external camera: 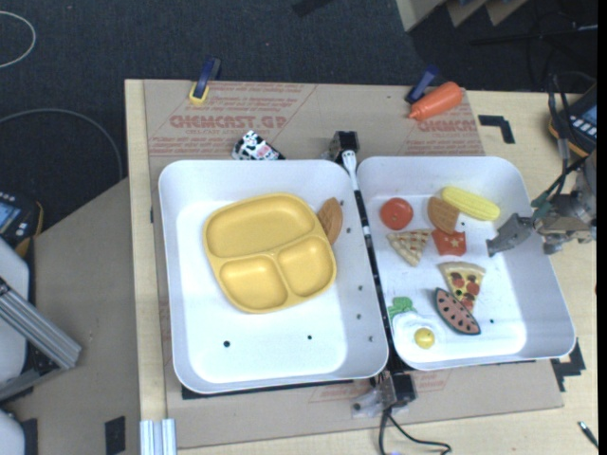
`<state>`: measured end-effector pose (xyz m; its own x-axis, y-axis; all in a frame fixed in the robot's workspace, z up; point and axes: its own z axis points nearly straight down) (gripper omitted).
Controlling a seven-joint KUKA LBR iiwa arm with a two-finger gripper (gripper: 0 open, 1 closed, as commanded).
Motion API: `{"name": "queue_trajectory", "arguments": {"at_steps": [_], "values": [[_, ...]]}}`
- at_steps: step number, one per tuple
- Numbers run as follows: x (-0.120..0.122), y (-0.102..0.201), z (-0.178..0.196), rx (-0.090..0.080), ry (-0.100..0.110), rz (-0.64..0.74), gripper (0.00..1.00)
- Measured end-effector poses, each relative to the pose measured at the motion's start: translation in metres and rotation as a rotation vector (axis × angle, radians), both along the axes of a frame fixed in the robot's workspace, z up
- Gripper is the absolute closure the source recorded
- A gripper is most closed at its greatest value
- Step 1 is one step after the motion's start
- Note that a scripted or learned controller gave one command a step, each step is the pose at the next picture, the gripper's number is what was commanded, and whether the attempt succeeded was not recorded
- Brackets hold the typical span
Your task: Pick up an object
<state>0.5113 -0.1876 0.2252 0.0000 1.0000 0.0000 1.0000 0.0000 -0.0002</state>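
Note:
The right bin (pixel 541 301) holds several toy foods: a red tomato (pixel 396 213), a yellow corn cob (pixel 469 203), a brown bread piece (pixel 441 213), a small red item (pixel 450 243), a toast wedge (pixel 409 246), a pizza slice (pixel 463 280), a watermelon slice (pixel 457 313) and a fried egg (pixel 418 334). My gripper (pixel 531 239) hovers over the right bin's right side, open, with nothing between its fingers. Its left finger (pixel 503 236) points toward the small red item, a short gap away.
The left bin (pixel 190 330) carries a yellow divided plate (pixel 270 252) and a brown item (pixel 330 220) by its right wall. On the board behind the bins lie an orange carrot (pixel 436 100), a black-and-white toy (pixel 256 147) and a clamp (pixel 201 83).

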Motion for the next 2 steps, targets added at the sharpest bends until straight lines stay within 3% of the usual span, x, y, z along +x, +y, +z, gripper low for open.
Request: {"name": "queue_trajectory", "arguments": {"at_steps": [2], "values": [[-0.006, -0.012, -0.111, 0.003, 0.007, -0.001, 0.00]]}}
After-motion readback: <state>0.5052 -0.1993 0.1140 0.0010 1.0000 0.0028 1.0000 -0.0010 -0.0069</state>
